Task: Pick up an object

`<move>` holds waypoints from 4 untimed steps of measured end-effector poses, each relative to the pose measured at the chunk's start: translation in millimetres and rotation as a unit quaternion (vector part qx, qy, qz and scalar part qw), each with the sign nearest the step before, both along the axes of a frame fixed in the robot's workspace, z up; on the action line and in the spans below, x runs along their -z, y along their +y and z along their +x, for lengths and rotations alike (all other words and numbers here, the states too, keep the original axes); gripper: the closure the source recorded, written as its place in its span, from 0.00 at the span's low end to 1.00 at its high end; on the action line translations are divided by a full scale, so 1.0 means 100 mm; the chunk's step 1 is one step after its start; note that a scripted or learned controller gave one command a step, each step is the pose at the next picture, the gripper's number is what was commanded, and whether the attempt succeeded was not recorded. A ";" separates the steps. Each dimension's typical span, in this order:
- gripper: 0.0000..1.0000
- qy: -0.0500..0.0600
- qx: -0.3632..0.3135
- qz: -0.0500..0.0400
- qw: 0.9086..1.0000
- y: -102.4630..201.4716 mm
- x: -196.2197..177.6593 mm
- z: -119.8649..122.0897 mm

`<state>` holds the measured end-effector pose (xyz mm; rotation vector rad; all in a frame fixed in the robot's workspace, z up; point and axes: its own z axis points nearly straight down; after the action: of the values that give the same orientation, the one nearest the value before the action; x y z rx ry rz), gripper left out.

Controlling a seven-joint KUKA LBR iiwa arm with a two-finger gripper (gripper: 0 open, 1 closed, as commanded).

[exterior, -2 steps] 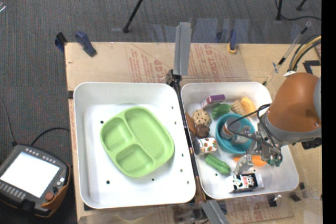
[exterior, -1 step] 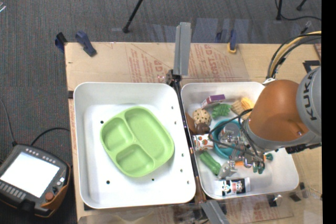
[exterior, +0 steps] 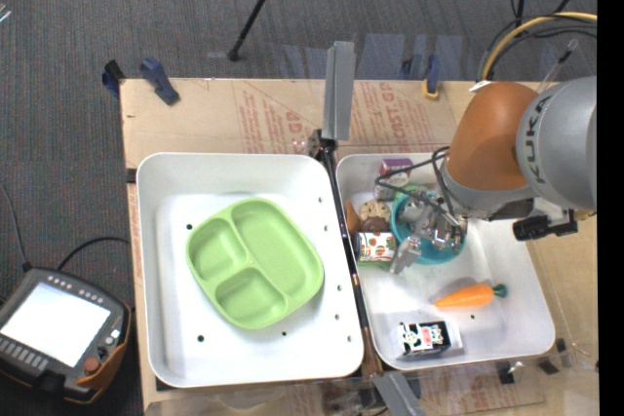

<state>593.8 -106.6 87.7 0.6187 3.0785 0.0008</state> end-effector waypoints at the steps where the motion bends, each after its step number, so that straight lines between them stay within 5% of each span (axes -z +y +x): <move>1: 0.00 0.014 -0.017 0.001 1.000 -0.14 0.02 0.21; 2: 0.00 0.001 -0.038 0.000 0.999 -0.74 0.00 -0.06; 4: 0.00 0.001 -0.055 0.001 0.998 -0.42 0.00 0.23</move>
<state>616.9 -148.9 87.8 0.4472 3.1095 0.0030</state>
